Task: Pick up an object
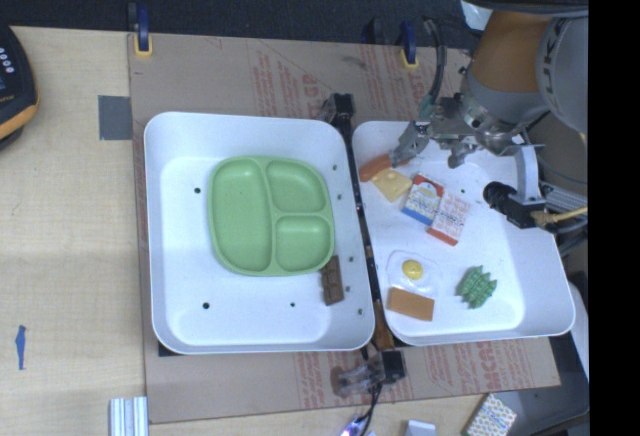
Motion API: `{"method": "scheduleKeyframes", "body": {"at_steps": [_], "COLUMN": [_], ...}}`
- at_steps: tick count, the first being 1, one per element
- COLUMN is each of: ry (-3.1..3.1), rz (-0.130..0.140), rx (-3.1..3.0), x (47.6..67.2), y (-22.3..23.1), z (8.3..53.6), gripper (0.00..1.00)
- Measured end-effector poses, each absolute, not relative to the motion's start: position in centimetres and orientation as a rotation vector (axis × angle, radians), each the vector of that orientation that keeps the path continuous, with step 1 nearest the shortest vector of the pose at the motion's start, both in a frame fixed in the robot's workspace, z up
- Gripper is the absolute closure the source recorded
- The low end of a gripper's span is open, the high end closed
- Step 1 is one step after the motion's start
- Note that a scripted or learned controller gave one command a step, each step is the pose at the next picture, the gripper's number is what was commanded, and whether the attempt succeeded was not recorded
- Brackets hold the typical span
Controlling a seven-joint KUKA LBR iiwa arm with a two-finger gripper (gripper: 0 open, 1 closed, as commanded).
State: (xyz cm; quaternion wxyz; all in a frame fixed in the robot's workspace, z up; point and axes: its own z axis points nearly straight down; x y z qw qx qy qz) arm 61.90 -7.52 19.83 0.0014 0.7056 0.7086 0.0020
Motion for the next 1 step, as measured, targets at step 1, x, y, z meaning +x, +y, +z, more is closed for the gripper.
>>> {"method": "scheduleKeyframes", "body": {"at_steps": [1], "ry": [2.222], "rz": [-0.005], "rx": [2.216], "x": [54.92], "y": [-9.92], "z": [8.95], "gripper": [0.00]}}
